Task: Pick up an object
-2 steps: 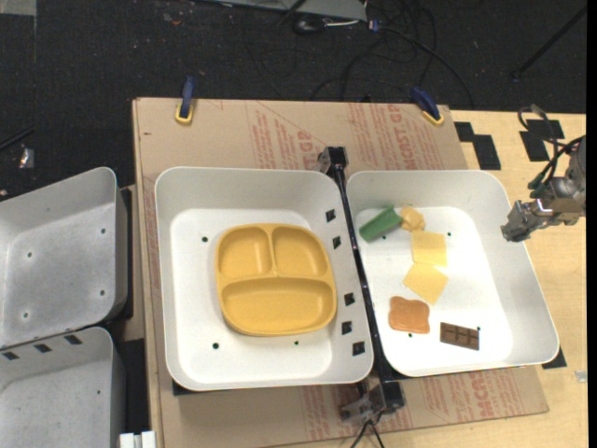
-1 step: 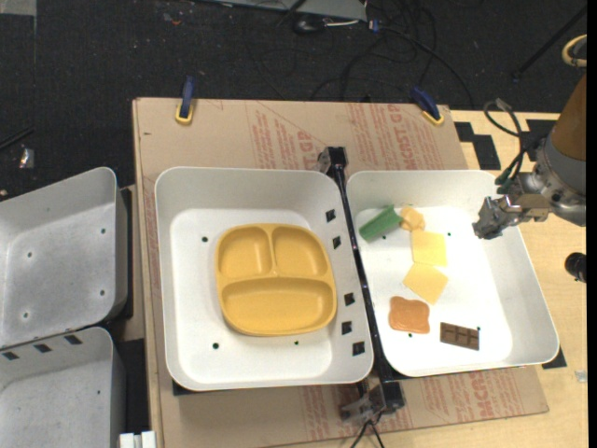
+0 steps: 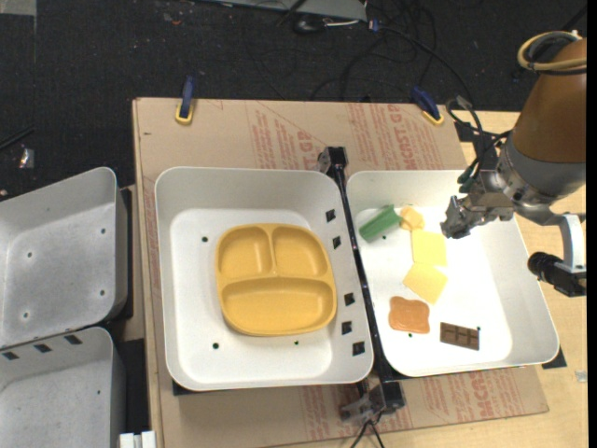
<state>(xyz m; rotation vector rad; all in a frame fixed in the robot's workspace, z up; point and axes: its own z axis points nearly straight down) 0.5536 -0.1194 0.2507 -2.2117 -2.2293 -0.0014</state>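
Note:
The right bin [image 3: 522, 278] holds a green block [image 3: 378, 223], a small yellow piece [image 3: 411, 218], two pale yellow cheese-like slices [image 3: 428, 248] [image 3: 425, 282], an orange toast-like piece [image 3: 409, 315] and a brown chocolate bar [image 3: 459, 335]. My gripper [image 3: 459, 220] hangs over the upper right part of this bin, to the right of the small yellow piece and apart from it. Nothing shows between its fingers. The wrist and orange band [image 3: 550, 101] rise to the right.
The left bin [image 3: 182, 213] holds a yellow divided tray [image 3: 276, 279]. A black divider [image 3: 350, 250] runs between the bins. Grey panels [image 3: 56, 250] lie at the far left. Clamps [image 3: 187, 101] [image 3: 427, 105] hold the cardboard base.

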